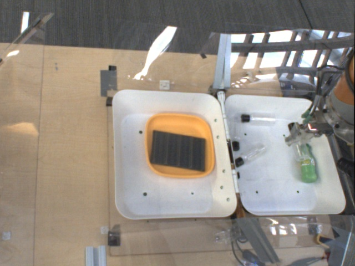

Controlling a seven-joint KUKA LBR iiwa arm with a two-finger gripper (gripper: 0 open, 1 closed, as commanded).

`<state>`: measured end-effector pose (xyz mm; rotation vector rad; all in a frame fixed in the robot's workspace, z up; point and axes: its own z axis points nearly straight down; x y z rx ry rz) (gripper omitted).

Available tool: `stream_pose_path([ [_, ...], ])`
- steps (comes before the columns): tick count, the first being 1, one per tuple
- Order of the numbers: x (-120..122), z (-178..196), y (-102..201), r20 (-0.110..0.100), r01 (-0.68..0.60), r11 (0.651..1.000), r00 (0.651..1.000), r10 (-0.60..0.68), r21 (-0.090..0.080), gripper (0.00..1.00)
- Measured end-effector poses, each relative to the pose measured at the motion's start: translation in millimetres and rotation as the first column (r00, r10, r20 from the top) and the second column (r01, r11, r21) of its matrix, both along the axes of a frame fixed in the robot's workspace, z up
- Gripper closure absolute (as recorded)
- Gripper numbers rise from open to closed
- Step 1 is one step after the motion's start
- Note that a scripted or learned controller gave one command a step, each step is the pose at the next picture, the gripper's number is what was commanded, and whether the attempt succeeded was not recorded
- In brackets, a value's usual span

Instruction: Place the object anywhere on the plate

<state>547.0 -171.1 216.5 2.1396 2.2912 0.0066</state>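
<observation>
Orange plate point(180, 146) with dark ribbed insert, centre of frame, green object point(308, 169) lying lengthwise at right, well apart

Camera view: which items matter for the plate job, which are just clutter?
Job:
- green object, right bin
- orange plate, left bin
- gripper, above the green object

Clutter:
- dark ridged block on the plate
- two clear tubes, right bin

Robotics lab, wooden bench point(55, 148), 2 white bins point(166, 204) (side by side), metal framing point(299, 54), grey carpet point(111, 10)
</observation>
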Motion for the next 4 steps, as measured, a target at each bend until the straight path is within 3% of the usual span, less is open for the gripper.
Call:
stream_pose_path([
  [1,7,7,53,-0.002,-0.055,0.998,0.998,0.055,0.0,1.0],
  [2,36,-2,127,-0.002,-0.127,0.992,0.992,0.127,0.001,1.0],
  [3,42,-32,192,-0.005,-0.144,0.99,0.99,0.144,0.002,1.0],
  [4,42,-32,192,-0.004,-0.143,0.99,0.99,0.143,0.002,0.0],
])
